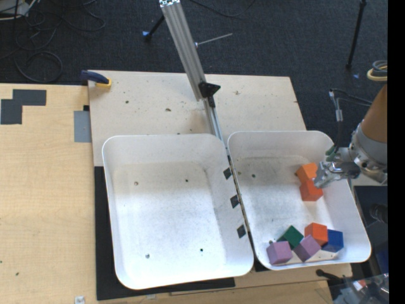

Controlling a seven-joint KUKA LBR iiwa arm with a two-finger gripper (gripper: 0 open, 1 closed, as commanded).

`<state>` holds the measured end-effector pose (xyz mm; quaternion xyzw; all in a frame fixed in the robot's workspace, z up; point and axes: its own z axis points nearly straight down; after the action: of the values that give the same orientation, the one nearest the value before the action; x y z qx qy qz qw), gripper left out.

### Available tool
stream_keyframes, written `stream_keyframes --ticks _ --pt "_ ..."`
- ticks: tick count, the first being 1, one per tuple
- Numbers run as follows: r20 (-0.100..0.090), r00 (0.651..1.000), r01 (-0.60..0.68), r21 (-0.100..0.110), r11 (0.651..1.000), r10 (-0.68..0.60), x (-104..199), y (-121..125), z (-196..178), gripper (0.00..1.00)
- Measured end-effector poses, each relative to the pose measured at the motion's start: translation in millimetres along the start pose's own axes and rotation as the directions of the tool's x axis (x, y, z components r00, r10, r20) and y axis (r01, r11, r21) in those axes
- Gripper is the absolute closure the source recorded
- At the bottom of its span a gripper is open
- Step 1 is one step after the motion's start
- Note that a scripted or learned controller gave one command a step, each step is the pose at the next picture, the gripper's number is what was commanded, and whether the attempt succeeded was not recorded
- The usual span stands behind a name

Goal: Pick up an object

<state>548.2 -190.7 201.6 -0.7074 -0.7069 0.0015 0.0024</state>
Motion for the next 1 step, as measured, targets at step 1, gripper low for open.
stream_keyframes --ticks 1 --pt "-0.002 1.0 0.004 -0.001 1.0 -0.004 51.0 -8.3 1.7 1.0"
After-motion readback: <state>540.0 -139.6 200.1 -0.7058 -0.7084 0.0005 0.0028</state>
